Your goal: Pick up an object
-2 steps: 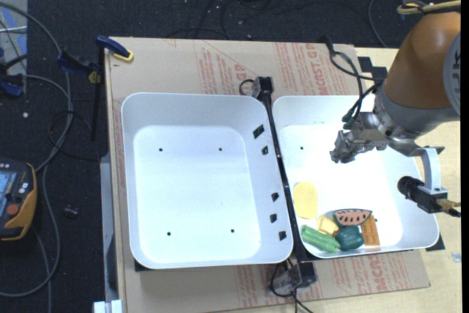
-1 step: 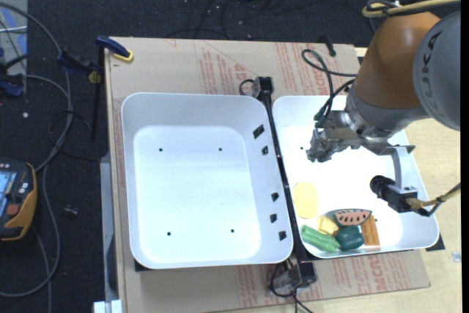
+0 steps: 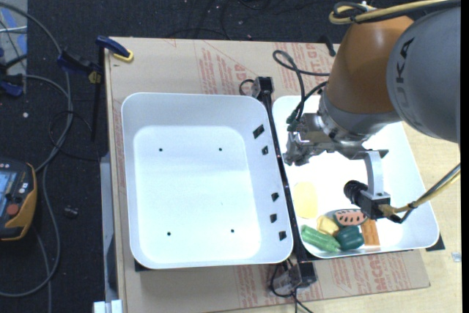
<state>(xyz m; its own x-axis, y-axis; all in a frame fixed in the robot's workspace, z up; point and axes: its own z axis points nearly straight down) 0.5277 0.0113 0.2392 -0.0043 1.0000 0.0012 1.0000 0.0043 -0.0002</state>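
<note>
Camera view: the tabletop (image 3: pixel 220 59) carries two shallow white bins side by side. The left bin (image 3: pixel 201 176) shows four small dark dots on its floor. The right bin (image 3: pixel 410 179) holds the objects, all grouped near its front edge.

A pale yellow flat piece (image 3: pixel 305 199) lies on the bin floor close to the divider between the bins. Just in front of it lies a green pickle-shaped piece (image 3: pixel 319 239), touching a darker green block (image 3: pixel 349 238). A watermelon slice toy (image 3: pixel 346 217) rests just behind the green block, and a small yellow piece (image 3: pixel 327 223) sits between the slice and the pickle-shaped piece. An orange stick (image 3: pixel 371 232) lies at the right end of the group.

The arm (image 3: pixel 396 62) reaches in from the right, its orange band above the right bin. The hand (image 3: pixel 304 146) hangs over the rear left part of the right bin, beside the divider and apart from the object group. Whether the hand is open or closed cannot be told; no object is seen in it.

A blue and yellow clamp (image 3: pixel 113 48) sits at the rear left corner of the tabletop.
</note>
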